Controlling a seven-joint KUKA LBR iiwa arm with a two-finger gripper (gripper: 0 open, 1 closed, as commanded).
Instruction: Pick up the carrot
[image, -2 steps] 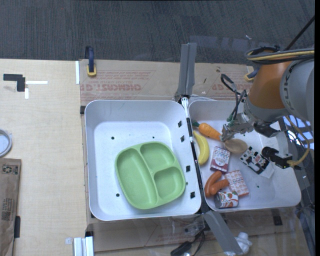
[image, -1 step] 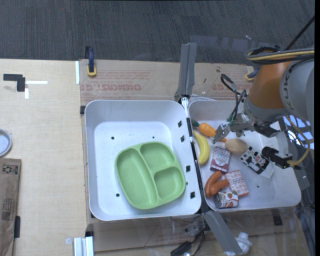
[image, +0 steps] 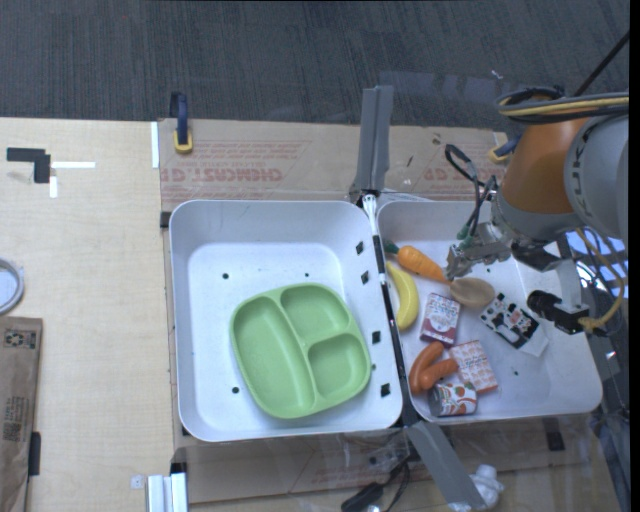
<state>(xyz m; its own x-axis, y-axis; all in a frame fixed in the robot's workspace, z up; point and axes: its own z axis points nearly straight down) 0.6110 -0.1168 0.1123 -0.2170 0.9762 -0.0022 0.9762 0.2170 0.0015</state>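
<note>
Carrot flat in right bin, thin end toward gripper; jaws' state unclear.

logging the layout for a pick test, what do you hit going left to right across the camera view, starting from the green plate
green divided plate → banana → carrot → gripper → black and white box. The small packets and sausages lower in the right bin overlap these in left-right position, so they are left out.
</note>
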